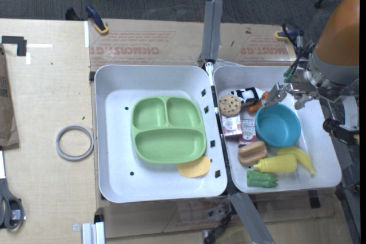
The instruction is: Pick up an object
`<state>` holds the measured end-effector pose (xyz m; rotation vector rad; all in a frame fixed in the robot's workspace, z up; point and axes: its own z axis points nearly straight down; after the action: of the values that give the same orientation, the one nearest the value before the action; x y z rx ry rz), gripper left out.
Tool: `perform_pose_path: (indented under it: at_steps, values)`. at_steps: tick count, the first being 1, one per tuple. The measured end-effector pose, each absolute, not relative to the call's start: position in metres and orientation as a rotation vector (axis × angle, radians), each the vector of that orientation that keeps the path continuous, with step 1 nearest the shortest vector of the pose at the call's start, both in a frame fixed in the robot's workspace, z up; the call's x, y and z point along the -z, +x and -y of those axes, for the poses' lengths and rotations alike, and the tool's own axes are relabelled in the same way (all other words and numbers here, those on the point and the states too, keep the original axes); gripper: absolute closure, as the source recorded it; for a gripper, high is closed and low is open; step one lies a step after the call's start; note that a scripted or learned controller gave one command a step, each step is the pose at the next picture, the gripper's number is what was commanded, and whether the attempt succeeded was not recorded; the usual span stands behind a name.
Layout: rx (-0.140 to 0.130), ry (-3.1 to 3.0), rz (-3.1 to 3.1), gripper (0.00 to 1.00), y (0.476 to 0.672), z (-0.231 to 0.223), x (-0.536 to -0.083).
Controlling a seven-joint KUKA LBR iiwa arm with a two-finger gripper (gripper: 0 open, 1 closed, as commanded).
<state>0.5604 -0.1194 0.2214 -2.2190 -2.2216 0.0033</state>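
The arm is at the approach stage, its gripper poised over the far edge of the blue bowl in the right bin, and I cannot tell how the jaws stand. Nothing looks held. I'd guess the next move is a descent onto the bowl's far rim or the cookie left of the bowl.

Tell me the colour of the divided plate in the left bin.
Light green; the divided plate shows clearly in the camera view.
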Motion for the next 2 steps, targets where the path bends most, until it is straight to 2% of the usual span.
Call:
perform_pose_path:
  at_steps: [1,2]
  values:
    - [0.002,-1.930,2.487,0.00,0.5742,0.1094,-0.1050]
    - [0.000,-1.933,2.481,1.00,0.5736,0.1102,-0.1129]
